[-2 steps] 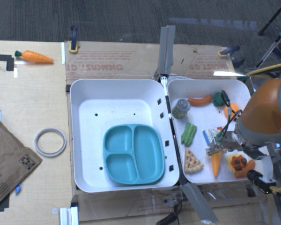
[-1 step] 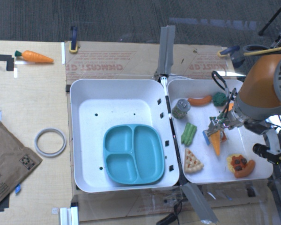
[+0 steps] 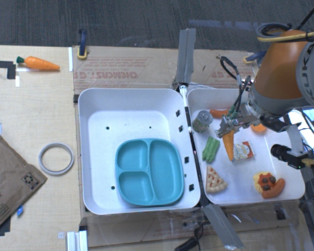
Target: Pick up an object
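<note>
Camera view: our tool [image 3: 231,125] hangs over the carrot [image 3: 228,145] in the right bin [image 3: 298,190]; its state we cannot tell; nothing lifted yet.

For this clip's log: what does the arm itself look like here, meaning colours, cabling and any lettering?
The arm is a bulky rounded body, grey with a broad orange band. Part of some dark lettering shows on the grey shell at the right edge. Thin black cables loop beside the wrist, and a yellow one arcs over the top. The gripper is a small grey and dark metal assembly.
</note>
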`<state>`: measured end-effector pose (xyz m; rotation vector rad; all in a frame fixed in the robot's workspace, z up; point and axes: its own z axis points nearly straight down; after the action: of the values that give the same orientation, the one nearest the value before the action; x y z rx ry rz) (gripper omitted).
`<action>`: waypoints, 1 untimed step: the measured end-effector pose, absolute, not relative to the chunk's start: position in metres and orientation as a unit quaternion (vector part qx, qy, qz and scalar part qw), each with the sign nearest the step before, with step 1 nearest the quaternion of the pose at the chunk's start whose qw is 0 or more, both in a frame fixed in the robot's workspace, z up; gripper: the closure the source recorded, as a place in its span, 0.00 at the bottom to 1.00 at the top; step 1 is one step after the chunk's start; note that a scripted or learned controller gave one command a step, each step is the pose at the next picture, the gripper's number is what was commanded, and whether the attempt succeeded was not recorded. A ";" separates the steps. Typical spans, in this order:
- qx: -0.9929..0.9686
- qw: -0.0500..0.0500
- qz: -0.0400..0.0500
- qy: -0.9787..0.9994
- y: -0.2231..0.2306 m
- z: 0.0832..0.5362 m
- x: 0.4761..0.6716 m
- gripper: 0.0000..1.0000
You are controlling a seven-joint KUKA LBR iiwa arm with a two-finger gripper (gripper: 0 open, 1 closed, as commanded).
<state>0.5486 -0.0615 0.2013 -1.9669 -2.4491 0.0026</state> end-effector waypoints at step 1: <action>-0.626 0.000 0.002 -0.780 -0.062 0.209 0.549 1.00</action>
<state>0.5488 -0.0624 0.2093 -1.9664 -2.4488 0.0058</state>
